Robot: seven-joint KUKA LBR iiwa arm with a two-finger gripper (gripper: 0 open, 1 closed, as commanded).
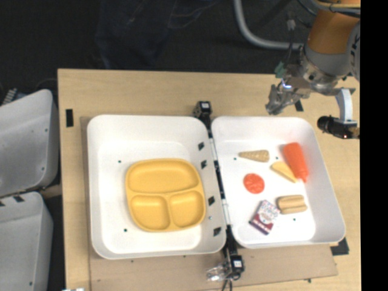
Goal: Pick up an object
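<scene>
Orange and grey, the arm is hanging over the far right edge of the counter (73, 102), with its jaws, the gripper (280, 99), sitting just beyond the back rim of the right bin (327, 223). Nothing is lying between them, and how wide they are standing is too blurred to tell.

Every candidate is lying in that right bin: a carrot (296, 160) near the back, a cheese wedge (283, 171) touching it, a cone (254, 156), a red disc (254, 183), a hot dog (291, 204) and a small packet (264, 217) at the front. A yellow divided plate (165, 194) is sitting in the left bin (103, 162).

Judging from this, the carrot is looking like the nearest choice, but it is crowding the cheese. The red disc is lying well apart from its neighbours, so coming straight down over its middle and closing across it seems the safer grab.
</scene>
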